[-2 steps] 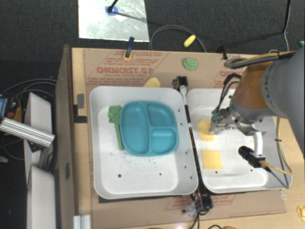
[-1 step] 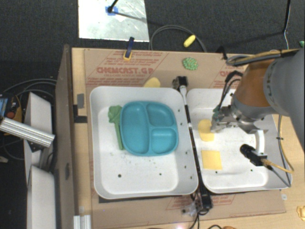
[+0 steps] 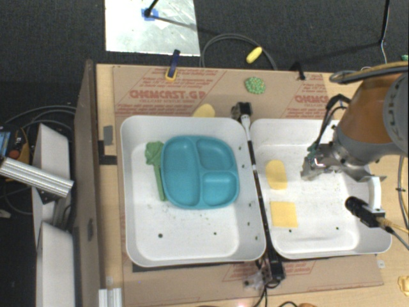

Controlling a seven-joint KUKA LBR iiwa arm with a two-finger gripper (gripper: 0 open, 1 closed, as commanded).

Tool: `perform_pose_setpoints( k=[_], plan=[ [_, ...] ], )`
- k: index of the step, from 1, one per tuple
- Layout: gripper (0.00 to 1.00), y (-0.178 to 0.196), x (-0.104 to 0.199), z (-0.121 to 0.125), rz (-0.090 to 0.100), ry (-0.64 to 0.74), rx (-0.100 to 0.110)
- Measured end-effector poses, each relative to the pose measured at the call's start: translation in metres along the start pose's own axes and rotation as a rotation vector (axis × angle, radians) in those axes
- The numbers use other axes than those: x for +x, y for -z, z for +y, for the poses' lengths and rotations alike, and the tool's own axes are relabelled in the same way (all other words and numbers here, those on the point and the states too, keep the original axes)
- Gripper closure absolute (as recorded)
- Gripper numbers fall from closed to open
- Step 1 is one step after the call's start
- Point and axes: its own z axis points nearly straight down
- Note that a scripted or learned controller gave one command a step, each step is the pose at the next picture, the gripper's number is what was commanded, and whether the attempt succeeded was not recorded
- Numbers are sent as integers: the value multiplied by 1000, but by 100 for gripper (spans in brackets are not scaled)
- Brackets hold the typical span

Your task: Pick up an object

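- So in the camera view, the bench (image 3: 192, 88) has two shallow white bins side by side, basically touching along their inner edges in the middle.
- The left bin (image 3: 147, 235) holds a teal divided plate (image 3: 199, 171) sitting toward its far edge, and the plate takes up most of that half. A green leafy toy thing (image 3: 155, 165) is tucked right against the plate's left rim, close to the bin's left wall.
- Near half of the left bin is bare white floor, so plenty of room there.
- The right bin (image 3: 319, 242) has a rounded yellow piece (image 3: 276, 174) close to its left wall, and a flat yellow square (image 3: 284, 214) just beside it toward the near edge. The two look slightly apart, not stacked.
- The gripper (image 3: 314, 165) is down low over the right bin's middle, nearer the far-right side, with the grey arm and orange band coming in over the bin's right edge.
- Honestly can't tell how its fingers are set, too blurry and dark there. Nothing visible between them.
- There's an open strip of bin floor between the gripper and the yellow pieces.
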Motion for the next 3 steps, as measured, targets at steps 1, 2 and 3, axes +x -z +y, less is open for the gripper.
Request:
perform_pose_setpoints(
  k=[1,2,3],
  plan=[
    [0,-2,1,0,0,2,2],
    [0,-71,16,-37,2,1,4],
    [0,-68,23,26,0,8,-4]
  ],
)
